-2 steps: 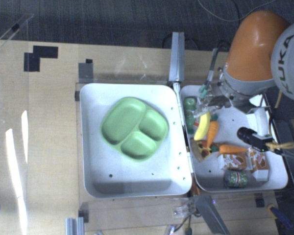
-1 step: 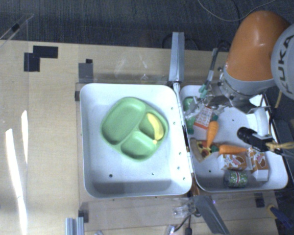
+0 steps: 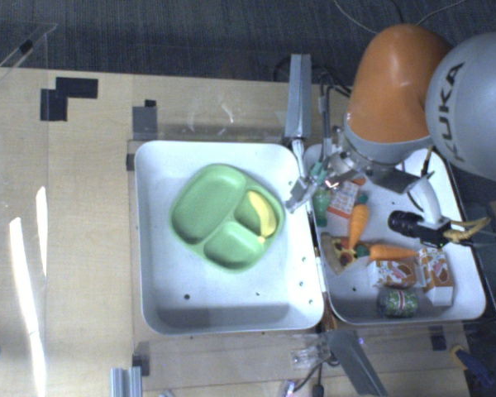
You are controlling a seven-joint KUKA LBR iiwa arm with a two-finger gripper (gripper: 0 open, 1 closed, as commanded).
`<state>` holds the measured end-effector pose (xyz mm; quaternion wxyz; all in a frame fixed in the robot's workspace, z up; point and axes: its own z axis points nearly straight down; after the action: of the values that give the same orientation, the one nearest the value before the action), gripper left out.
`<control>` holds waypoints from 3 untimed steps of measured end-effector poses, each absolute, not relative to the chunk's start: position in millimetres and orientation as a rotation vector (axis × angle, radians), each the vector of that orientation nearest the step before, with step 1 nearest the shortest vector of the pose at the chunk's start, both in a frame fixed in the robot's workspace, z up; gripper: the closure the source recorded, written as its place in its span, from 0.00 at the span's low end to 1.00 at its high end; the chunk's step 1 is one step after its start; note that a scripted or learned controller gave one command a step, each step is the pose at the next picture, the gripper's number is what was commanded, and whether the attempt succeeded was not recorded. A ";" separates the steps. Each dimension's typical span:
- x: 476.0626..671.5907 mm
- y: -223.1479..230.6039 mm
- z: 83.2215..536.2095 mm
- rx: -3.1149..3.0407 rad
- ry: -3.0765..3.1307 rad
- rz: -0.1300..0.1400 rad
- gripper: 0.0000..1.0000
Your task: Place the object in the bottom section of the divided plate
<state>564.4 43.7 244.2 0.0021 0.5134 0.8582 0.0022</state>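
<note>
In the left shallow white bin (image 3: 223, 300) you have a light green plastic divided plate (image 3: 205, 207) lying flat. A yellow curved banana-like piece (image 3: 263, 212) rests in the small compartment on the plate's right side, above the lower small compartment. The gripper (image 3: 300, 195) hangs just beside that compartment, over the bin's right rim, and you cannot make out whether it is spread or closed, or whether it grips anything. In the right shallow white bin (image 3: 471, 298) you see an orange toy carrot (image 3: 358, 222) standing on a slant and a second orange carrot (image 3: 390, 252) lying crosswise. There is also a toy pizza slice (image 3: 340, 253), a green can (image 3: 397, 303) and a printed packet (image 3: 436, 271). Both bins sit on a pale wooden bench (image 3: 74, 222) marked with black tape pieces (image 3: 66, 96). Dark grey carpet (image 3: 165, 15) runs beyond it.
</note>
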 end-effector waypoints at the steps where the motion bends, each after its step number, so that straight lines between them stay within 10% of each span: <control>1: 566.2 43.9 256.2 1.611 2.686 0.015 1.00; 2: 583.9 86.8 295.2 1.724 2.621 0.007 1.00; 3: 579.2 23.4 339.2 1.559 2.719 0.008 1.00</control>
<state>579.2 23.4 339.2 0.0036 0.4975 0.8674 0.0024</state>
